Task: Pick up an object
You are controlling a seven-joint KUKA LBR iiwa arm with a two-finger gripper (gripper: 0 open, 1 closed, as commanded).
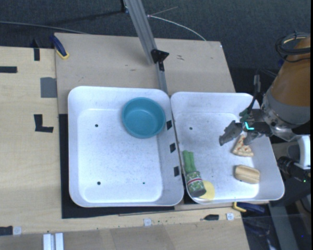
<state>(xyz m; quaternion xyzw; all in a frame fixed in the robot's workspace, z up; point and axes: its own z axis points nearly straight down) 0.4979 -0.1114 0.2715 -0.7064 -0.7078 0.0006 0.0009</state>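
Gripper [239,135] sits low over the right bin [208,104], near its right wall. Dark fingers look spread apart, nothing visible between them; the right-hand finger partly overlaps the pizza-slice toy [243,149], so contact there is hard to judge. Arm [292,87] is cut off by the frame at right, orange band visible. A tan bread-roll-like piece [247,174] lies just below the slice, exact identity unclear. A green bottle [192,173] lies along the bin's left wall, its lower end overlapping a yellow disc [208,191] that is half hidden. Left bin [88,186] holds a blue bowl [143,117] near its upper right corner.
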